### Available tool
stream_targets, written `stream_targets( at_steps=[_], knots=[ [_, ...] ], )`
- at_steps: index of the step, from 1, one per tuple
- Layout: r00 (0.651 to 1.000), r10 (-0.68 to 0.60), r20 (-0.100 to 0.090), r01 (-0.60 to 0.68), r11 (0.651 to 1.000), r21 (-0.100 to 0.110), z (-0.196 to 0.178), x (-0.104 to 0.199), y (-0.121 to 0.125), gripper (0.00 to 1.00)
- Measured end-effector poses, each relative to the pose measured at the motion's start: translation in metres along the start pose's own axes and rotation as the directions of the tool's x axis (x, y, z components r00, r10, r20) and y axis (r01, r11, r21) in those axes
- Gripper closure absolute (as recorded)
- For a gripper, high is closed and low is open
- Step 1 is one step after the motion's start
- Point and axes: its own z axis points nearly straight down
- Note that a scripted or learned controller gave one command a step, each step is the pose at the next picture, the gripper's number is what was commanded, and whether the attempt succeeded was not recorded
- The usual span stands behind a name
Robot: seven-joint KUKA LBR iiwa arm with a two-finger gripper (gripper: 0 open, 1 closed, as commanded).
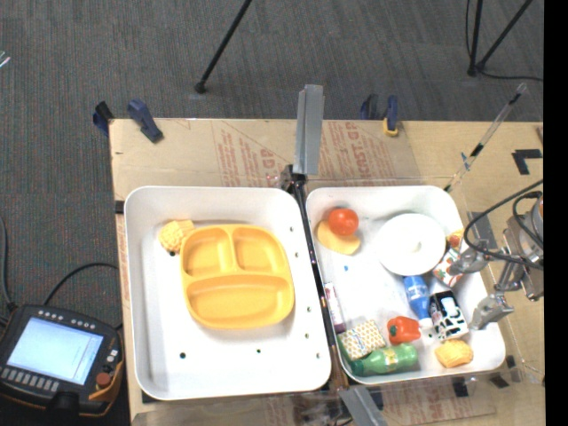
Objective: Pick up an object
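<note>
Objects crowded the right bin (355, 193), the black-and-white block (448, 316) just left of the jaws (493, 309), whose spread could not be judged. Packed neighbours, a blue bottle (415, 295) and yellow piece (454, 353), risked a glancing, failed grasp.

Yellow tray (238, 284), red pepper (403, 329), green bottle (388, 360) (checkered pouch (363, 336) beside).

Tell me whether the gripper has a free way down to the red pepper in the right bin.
Probably yes. The red pepper lies uncovered, with nothing on top of it, and the gripper is near the same bin's right edge. The green bottle and blue bottle crowd it.
</note>
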Motion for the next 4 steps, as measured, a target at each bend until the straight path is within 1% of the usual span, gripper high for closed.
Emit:
stream_targets(
  at_steps=[1,2,3,4],
  knots=[
    [1.000,0.001,0.020,-0.002,1.000,0.010,0.123,-0.029,-0.005,0.00],
    [1.000,-0.018,0.002,0.018,1.000,-0.002,0.137,-0.045,0.076,0.00],
    [0.961,-0.276,0.002,0.276,0.961,0.000,0.137,-0.131,0.108,0.00],
    [0.966,-0.259,0.000,0.259,0.966,-0.004,0.138,-0.108,0.031,0.00]
  ],
)
